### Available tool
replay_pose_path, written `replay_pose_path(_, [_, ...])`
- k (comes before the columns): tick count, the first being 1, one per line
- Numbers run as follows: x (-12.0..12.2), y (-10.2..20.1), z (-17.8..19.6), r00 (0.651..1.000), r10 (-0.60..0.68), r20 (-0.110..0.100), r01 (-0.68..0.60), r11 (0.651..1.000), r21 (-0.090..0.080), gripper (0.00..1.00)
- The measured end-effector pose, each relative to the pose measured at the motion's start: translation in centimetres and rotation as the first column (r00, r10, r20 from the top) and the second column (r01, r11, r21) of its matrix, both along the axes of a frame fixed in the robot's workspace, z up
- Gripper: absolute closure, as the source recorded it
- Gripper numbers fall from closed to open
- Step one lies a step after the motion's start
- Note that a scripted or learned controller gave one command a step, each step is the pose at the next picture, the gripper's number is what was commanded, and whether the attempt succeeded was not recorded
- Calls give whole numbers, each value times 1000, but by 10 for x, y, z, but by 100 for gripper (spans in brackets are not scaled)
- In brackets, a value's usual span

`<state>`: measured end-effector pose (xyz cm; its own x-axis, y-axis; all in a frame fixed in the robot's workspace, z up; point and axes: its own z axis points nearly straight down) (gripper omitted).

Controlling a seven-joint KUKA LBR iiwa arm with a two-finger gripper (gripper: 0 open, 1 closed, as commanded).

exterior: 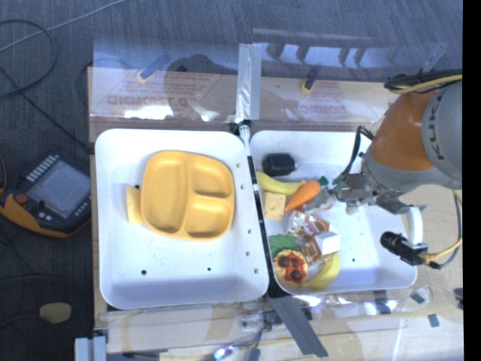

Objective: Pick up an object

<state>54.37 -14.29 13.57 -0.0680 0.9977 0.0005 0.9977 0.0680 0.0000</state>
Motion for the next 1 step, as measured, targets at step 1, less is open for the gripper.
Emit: replay_pose_path(1, [46,39,-46,994,-112,11,113,994,-6,0])
